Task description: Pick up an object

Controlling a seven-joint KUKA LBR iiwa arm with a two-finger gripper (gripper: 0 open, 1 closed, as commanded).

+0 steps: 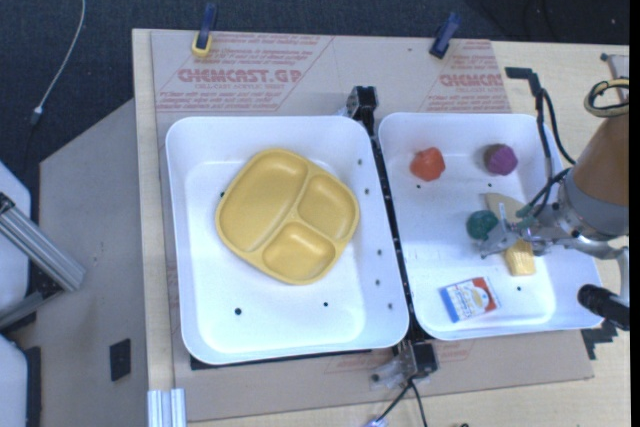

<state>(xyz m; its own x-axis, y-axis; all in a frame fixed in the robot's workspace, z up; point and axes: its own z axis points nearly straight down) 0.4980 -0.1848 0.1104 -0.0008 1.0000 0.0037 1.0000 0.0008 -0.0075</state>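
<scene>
The gripper (503,240) is low in the right bin (440,320), between the green object (482,224) and the yellow block (520,262). I judge it is at the approach step. Next it must centre over one object and close. I cannot tell the claw's state, because the wrist covers it.

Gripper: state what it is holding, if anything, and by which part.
It cannot be told. The gripper sits low in the right bin, between a green object and a yellow block, but nothing is visibly clamped in it.
</scene>
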